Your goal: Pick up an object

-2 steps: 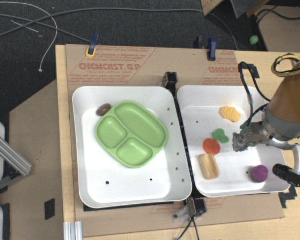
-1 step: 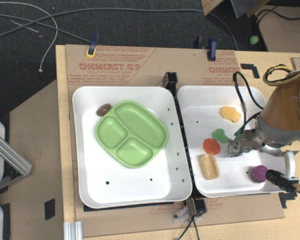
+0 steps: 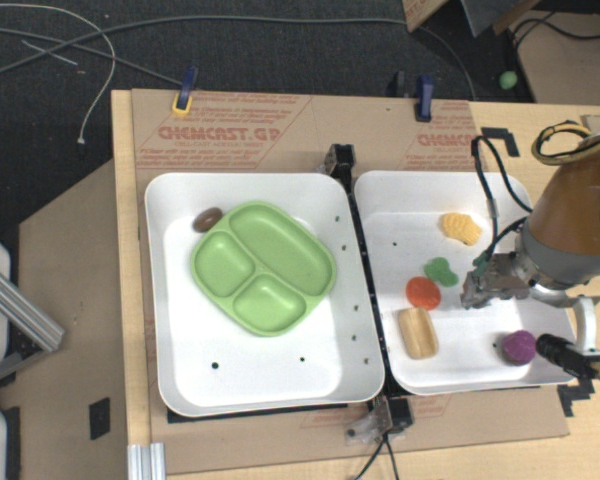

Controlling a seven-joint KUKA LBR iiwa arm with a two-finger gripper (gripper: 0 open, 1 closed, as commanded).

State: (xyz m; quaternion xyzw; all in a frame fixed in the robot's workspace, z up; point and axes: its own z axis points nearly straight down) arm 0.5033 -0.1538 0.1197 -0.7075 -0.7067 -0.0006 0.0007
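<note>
The right bin (image 3: 400,203) holds several toy foods: a yellow piece (image 3: 462,229) at the back, a green piece (image 3: 440,268), a red ball (image 3: 423,292), a tan loaf-shaped piece (image 3: 417,332) and a purple piece (image 3: 518,346) near the front right. My gripper (image 3: 483,286) hangs low over the right bin, just right of the green and red pieces. Nothing shows between its fingers. The arm's orange band sits above it at the right.
The left bin (image 3: 170,268) holds a green divided plate (image 3: 263,266) and a small brown object (image 3: 209,219) at the plate's back left. A black divider runs between the bins. Cables trail over the right bin's far right side.
</note>
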